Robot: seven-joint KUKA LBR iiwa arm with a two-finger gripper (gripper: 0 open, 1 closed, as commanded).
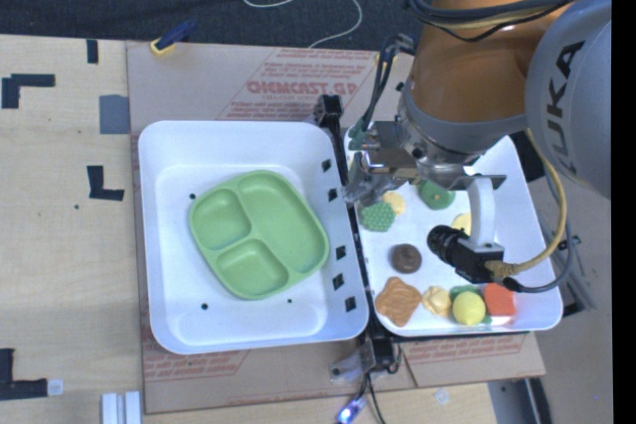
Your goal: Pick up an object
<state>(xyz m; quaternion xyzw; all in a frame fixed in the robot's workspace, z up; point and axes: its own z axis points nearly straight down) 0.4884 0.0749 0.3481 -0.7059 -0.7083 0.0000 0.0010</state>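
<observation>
The gripper (383, 176) hangs low over the right bin (527, 213), just above a knobbly green piece (377, 215); whether it is grasping anything cannot be told. At five o'clock of it lie a round brown disc (405, 258), a tan toast-shaped piece (397, 301) and a smooth yellow ball (469, 309). The left bin (169, 154) holds a glossy green divided plate (258, 233).

I see wooden bench (60, 243) bearing cardboard sheet (248, 84); on cardboard, two white bins: left bin (164, 213), right bin (527, 204) beside it.
</observation>
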